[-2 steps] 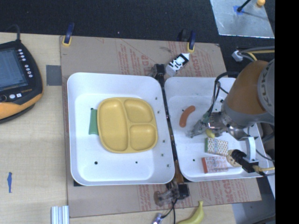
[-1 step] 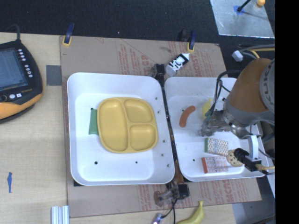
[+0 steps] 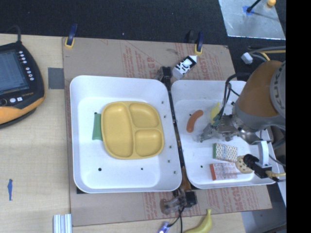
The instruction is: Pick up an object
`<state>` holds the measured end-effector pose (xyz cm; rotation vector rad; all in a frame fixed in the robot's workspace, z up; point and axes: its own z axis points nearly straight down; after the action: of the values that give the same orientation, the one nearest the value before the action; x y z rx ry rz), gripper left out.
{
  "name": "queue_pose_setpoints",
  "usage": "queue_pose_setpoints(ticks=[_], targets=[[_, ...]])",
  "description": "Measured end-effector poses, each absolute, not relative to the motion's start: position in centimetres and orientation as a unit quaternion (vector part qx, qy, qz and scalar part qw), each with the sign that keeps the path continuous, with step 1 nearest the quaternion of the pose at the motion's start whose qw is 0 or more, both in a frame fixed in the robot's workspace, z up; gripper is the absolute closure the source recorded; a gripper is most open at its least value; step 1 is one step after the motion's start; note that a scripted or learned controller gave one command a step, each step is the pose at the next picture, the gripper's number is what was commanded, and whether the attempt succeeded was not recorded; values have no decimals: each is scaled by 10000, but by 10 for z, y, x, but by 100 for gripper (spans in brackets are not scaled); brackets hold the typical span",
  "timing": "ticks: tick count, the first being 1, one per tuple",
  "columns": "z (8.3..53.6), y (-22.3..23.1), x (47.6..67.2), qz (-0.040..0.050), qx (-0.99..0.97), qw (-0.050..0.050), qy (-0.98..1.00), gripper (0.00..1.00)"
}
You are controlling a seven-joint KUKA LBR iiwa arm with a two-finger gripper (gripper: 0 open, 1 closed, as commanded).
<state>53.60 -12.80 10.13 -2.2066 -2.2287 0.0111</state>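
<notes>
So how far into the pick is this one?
Nothing looks picked yet. The end effector is low in the right bin, next to the sausage, which lies on the bin floor. The patterned packets also lie there. Whether the fingers are open can't be made out. Grasping and lifting are still to come.

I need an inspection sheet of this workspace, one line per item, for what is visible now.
Surface: cardboard sheet on a wooden bench, clipped at the back, bearing two white bins.
Job's things: right bin holds a sausage, a yellow piece, two printed packets and.
Clutter: left bin holds a yellow divided tray over a green piece.
Grippers: tool low over the right bin, beside the sausage.
Cables: wires near the bench's front edge.
Surroundings: teach pendant at left; banana at front.
</notes>
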Motion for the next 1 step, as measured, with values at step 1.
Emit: queue_pose_setpoints(ticks=[1], targets=[[91, -138, 497, 16, -7048, 15, -7094, 0]])
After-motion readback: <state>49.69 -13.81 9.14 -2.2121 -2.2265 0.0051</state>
